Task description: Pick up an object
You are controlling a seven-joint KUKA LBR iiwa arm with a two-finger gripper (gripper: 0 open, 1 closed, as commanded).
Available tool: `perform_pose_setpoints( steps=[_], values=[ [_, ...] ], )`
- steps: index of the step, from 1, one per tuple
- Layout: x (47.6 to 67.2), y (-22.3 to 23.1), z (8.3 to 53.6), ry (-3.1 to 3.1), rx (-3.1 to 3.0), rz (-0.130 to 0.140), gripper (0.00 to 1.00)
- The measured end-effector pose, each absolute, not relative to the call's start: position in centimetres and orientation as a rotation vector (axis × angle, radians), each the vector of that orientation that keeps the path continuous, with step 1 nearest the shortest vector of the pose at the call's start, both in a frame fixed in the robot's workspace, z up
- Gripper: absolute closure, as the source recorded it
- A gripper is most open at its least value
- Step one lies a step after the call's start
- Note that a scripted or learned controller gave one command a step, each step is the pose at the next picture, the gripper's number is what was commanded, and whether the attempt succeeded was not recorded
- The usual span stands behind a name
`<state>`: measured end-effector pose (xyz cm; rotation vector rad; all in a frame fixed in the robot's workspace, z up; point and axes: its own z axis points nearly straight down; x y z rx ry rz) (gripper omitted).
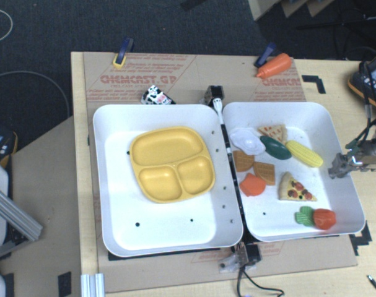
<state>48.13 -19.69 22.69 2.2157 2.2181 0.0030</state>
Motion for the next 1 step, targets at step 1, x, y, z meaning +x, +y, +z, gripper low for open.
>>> perform_pose_setpoints(
  steps=[1],
  values=[
    [51.94,-15.14,23.38,2.226,2.210,0.005,1.00]
  ],
)
